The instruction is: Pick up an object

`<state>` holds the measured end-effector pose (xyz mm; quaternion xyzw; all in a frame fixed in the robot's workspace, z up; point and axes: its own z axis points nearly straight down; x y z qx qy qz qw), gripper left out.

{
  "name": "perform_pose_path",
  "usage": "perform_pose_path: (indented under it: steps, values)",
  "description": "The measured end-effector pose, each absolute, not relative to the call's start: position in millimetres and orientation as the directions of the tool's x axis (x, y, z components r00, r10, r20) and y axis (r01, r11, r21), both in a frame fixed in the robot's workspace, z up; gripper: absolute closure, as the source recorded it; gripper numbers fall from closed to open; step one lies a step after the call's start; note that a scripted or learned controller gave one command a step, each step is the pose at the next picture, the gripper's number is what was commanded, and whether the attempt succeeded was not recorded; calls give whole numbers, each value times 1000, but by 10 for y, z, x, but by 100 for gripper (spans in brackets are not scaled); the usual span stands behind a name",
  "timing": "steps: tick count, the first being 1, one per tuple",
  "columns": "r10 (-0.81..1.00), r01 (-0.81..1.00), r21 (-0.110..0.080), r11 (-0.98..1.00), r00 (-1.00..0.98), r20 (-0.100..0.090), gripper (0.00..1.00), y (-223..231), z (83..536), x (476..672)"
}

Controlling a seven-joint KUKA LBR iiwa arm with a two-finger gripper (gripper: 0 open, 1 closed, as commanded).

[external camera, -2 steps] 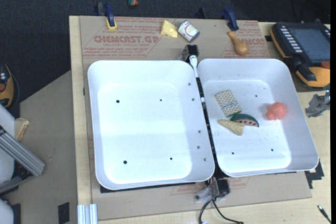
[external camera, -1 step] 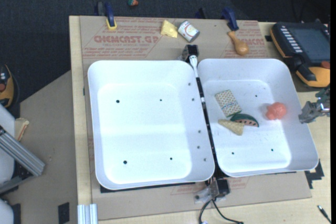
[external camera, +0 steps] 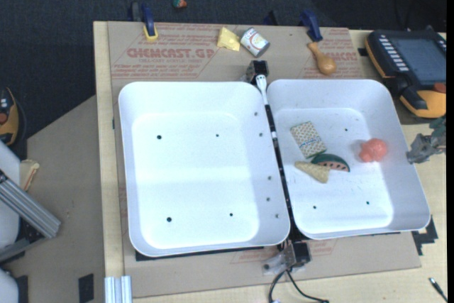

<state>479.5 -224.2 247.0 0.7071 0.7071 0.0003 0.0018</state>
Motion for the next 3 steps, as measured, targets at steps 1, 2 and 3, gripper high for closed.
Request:
perform_pose_path:
  steps: [1, 2, 3]
  values:
    - [1000, 1000, 4, 0, 0, -3, 100, -2242, 2639, 4818]
    - [1000, 1000, -3, 0, 0, 1, 100, -2236, 2467, 4790]
    - [1000, 1000, 5, 1, -1, -3, 100, -2243, 2650, 4798]
